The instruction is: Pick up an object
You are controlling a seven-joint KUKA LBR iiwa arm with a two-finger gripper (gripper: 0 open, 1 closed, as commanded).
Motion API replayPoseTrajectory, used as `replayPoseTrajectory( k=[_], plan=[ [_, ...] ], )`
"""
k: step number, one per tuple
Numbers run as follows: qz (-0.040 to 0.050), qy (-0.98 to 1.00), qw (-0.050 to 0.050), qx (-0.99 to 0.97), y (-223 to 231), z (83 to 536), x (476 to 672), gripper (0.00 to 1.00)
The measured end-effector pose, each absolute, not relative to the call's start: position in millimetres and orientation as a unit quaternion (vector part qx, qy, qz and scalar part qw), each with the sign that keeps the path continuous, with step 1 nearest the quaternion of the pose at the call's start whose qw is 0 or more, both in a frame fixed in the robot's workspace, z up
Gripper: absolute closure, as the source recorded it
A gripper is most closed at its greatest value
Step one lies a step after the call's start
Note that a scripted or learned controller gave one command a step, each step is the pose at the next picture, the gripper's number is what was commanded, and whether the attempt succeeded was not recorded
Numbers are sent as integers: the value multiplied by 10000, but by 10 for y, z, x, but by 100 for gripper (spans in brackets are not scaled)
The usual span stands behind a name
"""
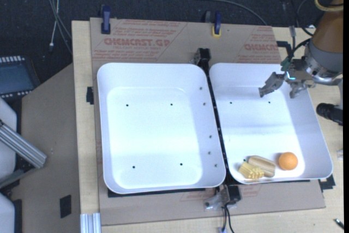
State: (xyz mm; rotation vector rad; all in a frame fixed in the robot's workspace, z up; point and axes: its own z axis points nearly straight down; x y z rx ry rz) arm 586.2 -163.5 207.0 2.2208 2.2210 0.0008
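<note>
An orange ball lies near the front right corner of the right bin. Beside it, to its left, rest a tan bread-like roll and a yellow corn-like piece, touching each other. My gripper hovers over the far right part of the right bin, well behind these objects. Its two fingers stand spread apart with nothing between them.
The left bin sits next to the right one on a cardboard-covered bench. Blue clamps hold the bench's far edge. A black clip sits between the bins at the back. Cables run across the dark floor.
</note>
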Motion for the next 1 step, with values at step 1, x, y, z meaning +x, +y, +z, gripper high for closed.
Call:
replayPoseTrajectory(
  k=[1],
  plan=[
    [3,7071,4,7071,-1635,2070,5862,0]
  ],
)
